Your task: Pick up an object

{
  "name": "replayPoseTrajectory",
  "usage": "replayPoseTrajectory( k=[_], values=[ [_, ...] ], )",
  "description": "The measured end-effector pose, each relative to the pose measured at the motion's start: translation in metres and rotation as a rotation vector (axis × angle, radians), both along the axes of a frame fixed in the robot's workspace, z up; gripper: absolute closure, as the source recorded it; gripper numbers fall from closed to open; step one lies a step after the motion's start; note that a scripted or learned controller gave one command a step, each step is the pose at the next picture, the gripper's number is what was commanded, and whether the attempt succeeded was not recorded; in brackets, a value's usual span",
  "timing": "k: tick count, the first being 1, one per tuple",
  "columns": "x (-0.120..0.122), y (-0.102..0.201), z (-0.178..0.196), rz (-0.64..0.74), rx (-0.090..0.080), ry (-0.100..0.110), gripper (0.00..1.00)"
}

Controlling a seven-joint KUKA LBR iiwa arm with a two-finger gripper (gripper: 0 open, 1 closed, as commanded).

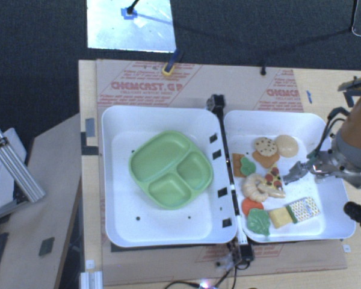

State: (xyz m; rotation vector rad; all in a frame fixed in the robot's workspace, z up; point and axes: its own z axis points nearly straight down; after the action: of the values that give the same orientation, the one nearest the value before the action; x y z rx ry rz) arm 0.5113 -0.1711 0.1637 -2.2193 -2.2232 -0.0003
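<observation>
Your gripper [296,171] sits low over the right bin [334,221], just right of the pizza slice [274,178]. Its tip is a dark blur at this slant; you cannot tell how it is set, and nothing shows held in it. The grey wrist with its orange band runs off to the right of the pizza slice.

Toy food, all placed relative to the pizza slice:
- shrimp-like curl [253,187], touching it on the left
- chocolate-chip cookie [265,146], above it, resting on a toast-coloured piece
- pale round bun [287,145], above and a little right, beside the cookie
- small green leafy piece [247,165], up and left
- red tomato-like piece [251,205], below and left
- green lettuce-like piece [259,223], further below, near the bin's front wall
- yellow cheese block [280,217], below
- patterned rectangular packet [304,209], below and right, touching the cheese

Far left of the pizza slice, the left bin [120,221] holds a green three-compartment tray [170,169], lying tilted.
</observation>
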Motion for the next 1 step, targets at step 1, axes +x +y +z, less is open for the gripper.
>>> replayPoseTrajectory(
  k=[1],
  values=[
    [0.0014,-0.0029,-0.0425,-0.001,0.001,0.002,0.0]
  ],
)
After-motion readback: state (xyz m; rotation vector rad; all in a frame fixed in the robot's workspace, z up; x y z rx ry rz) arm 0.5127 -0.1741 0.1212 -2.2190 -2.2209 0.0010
